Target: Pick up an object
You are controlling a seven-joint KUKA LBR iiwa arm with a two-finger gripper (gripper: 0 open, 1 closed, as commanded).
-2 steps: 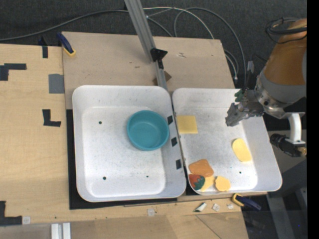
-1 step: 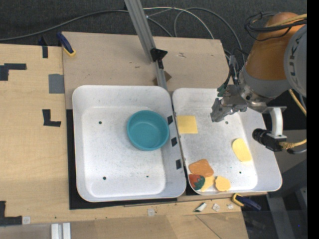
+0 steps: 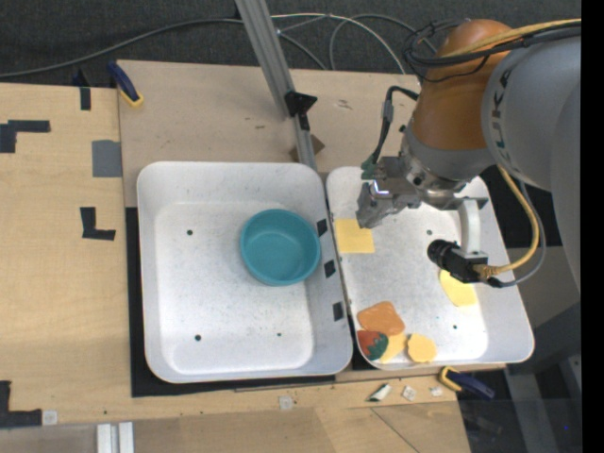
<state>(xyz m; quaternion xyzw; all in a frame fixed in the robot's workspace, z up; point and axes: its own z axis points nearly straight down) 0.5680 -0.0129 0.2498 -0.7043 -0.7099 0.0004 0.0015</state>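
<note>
My gripper (image 3: 370, 211) hangs over the upper left part of the right bin (image 3: 500, 347), just above a flat yellow square piece (image 3: 356, 238) that lies by the bin's left wall. Near the front of that bin lie an orange piece (image 3: 381, 317), a small red and green piece (image 3: 374, 345) and a round yellow piece (image 3: 421, 348). Another yellow piece (image 3: 460, 291) lies toward the right, beside a black part of the arm. A teal bowl (image 3: 278, 245) stands in the left bin (image 3: 170, 253).
A grey metal pole (image 3: 274, 64) slants up from behind the bins. Cables run along the dark back edge. Blue and yellow clamps (image 3: 125, 83) sit at the bench's upper left and at the front right (image 3: 462, 381).
</note>
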